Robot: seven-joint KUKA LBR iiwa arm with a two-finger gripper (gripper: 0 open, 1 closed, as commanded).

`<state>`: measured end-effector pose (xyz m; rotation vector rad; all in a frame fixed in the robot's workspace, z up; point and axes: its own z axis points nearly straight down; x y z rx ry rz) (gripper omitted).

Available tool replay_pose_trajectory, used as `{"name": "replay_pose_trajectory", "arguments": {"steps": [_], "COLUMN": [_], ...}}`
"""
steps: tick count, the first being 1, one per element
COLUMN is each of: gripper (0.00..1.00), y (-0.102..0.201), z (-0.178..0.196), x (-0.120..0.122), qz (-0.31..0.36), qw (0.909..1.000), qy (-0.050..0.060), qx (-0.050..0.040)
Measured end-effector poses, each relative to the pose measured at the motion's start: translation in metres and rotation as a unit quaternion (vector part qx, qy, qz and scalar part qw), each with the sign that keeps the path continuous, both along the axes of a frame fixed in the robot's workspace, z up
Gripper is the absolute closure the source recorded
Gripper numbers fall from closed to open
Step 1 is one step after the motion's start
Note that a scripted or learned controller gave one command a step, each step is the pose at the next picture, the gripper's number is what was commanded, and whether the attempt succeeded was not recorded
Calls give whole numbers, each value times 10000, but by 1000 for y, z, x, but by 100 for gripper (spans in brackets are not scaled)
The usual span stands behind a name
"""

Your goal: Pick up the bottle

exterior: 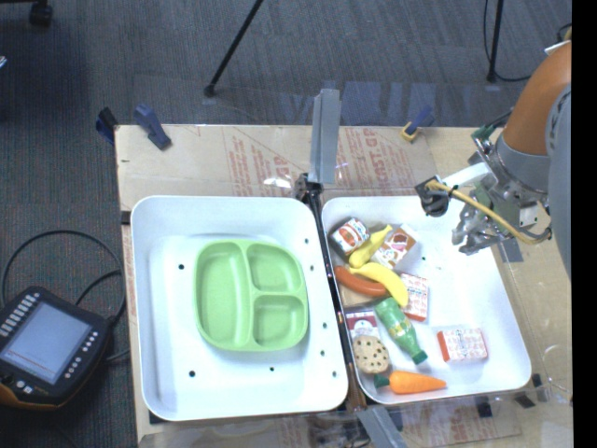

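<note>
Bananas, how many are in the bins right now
2, both in the right bin: a small banana by the can, a bigger banana just below it. More may be hidden.

Grey arm (pixel 546 110) at right, gripper (pixel 480 236) pointing down.

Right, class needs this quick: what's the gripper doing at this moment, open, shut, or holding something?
Gripper: cannot be told; it hangs over the right bin's far right side, apart from the green bottle.
</note>
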<state>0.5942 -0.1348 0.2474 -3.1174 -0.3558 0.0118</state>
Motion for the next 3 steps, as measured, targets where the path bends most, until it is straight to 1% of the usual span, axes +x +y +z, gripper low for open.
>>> {"name": "replay_pose_trajectory", "arguments": {"steps": [1,2,3], "gripper": [100,100,100], "y": [-4,7,-74], "z": [-152,-153,-159], "x": [-15,-115,-116], "qz": [-128,52,-121], "qw": [9999,9999,9999], "qy": [-74,-95,-44], "qx": [1,8,43]}}
